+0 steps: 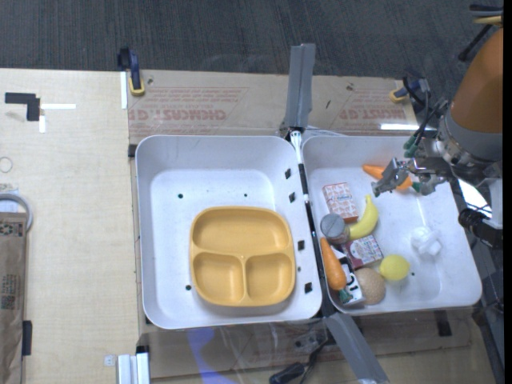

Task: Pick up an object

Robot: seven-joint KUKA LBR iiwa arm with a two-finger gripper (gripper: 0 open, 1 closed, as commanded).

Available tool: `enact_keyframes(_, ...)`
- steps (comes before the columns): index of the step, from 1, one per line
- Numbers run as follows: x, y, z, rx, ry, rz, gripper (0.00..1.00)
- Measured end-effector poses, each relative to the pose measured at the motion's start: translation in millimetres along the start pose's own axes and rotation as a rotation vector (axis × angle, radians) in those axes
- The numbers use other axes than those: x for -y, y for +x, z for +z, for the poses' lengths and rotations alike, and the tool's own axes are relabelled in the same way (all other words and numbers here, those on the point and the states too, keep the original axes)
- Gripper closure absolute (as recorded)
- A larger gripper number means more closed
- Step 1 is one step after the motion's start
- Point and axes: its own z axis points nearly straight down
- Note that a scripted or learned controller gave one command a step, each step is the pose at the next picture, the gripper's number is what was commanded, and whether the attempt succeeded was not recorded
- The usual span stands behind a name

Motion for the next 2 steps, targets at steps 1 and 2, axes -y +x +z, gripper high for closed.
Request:
enact_keyframes(1,-24.2,-3.0,149.0,0.001,-0.011,0.035,0.0)
enact_keyframes(2,-24.8,-3.2,139.5,0.0,-0.012,0.039,1.0)
